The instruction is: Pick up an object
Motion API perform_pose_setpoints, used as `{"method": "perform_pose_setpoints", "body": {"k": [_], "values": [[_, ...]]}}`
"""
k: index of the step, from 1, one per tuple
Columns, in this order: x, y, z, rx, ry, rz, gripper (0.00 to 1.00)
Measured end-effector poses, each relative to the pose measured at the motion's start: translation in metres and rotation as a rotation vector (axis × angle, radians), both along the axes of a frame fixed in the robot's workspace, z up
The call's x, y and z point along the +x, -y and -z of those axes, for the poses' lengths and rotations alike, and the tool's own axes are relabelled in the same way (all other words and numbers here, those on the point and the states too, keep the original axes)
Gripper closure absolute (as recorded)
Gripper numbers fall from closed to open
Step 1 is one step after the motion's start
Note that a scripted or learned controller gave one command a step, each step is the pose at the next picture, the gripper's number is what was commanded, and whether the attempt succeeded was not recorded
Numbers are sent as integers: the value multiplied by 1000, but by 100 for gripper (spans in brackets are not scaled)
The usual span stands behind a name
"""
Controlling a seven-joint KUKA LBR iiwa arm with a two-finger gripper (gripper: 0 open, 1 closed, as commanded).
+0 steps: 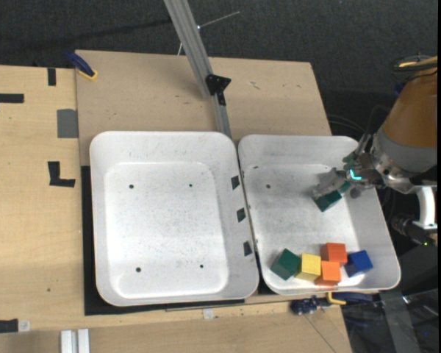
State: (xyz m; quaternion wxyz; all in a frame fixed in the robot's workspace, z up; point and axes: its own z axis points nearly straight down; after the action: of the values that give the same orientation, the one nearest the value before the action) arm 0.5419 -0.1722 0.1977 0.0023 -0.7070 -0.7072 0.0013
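Notably, a dark green block [328,199] sat in the upper right part of the right-hand bin [294,160], directly at the tip of the gripper [336,190]. The block was tilted, and it appeared to lie between the grey fingers, though whether it was lifted clear of the bin floor could not be determined. The fingers were closed in around it, with a small teal light showing just behind them on the gripper body.

The arm [411,123] entered from the right edge, its orange band visible above the grey wrist, and overhung the bin's right rim.

Well apart from the held block, along the lower edge of the same bin, a cluster of blocks lay together: a green block [284,263] on the left, a yellow block [310,264] touching it, two orange blocks [331,262] stacked or abutting just to the right, and a blue block [359,261] at the right end.

The left-hand bin [165,212] stood beside the right one, their rims touching, showing four small dark marks on its floor. Both bins rested on a wooden bench [132,87]. A grey metal pole [195,39] ran diagonally from the top of the view down to the junction between the bins.
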Motion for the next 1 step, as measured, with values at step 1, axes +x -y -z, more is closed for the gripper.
{"method": "perform_pose_setpoints", "body": {"k": [1], "values": [[1, 0, -2, -1, 3, -2, 0]]}}
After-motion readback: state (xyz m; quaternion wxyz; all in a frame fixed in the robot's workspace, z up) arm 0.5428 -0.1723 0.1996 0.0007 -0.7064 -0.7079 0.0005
